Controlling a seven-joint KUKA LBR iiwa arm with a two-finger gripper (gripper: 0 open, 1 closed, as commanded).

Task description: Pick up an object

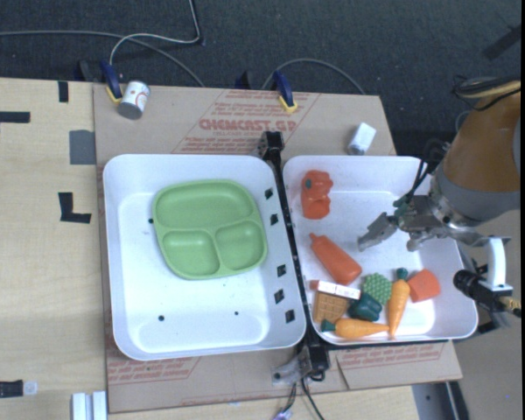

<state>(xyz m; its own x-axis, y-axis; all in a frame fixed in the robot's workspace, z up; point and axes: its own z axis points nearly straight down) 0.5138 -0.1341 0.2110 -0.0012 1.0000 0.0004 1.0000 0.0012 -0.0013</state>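
Two white bins sit side by side, and the right bin (437, 326) holds all the toys. At its near edge lie two carrots: one carrot lying flat (361, 328) along the front wall, and a second carrot (397, 304) slanting up from it, their ends close together. Just left of them is one tan waffle (329, 307) with one white strip (338, 289) across its top, and one dark green piece (365, 305) touching the waffle's right side. One bumpy green ball (376, 285) lies just behind that, and one red block (423, 285) lies beside the slanting carrot's top.

Further back is one smooth orange bottle shape (335, 258), lying tilted, near the middle divider. Furthest back in this bin is one orange pepper (316, 192), lumpy and upright.

The gripper (395, 234) hangs over the middle of the right bin with its two fingers spread apart and nothing between them. The green ball, red block and slanting carrot lie just nearer than it; the bottle shape is to its left, and the pepper is well apart, further back and to the left.

The left bin (122, 261) holds one green plate (210, 228) with three sections. Beyond the bins, on the cardboard (236, 125), are two blue clamps (285, 90), one silver can (135, 97) and one small white cube (362, 136).
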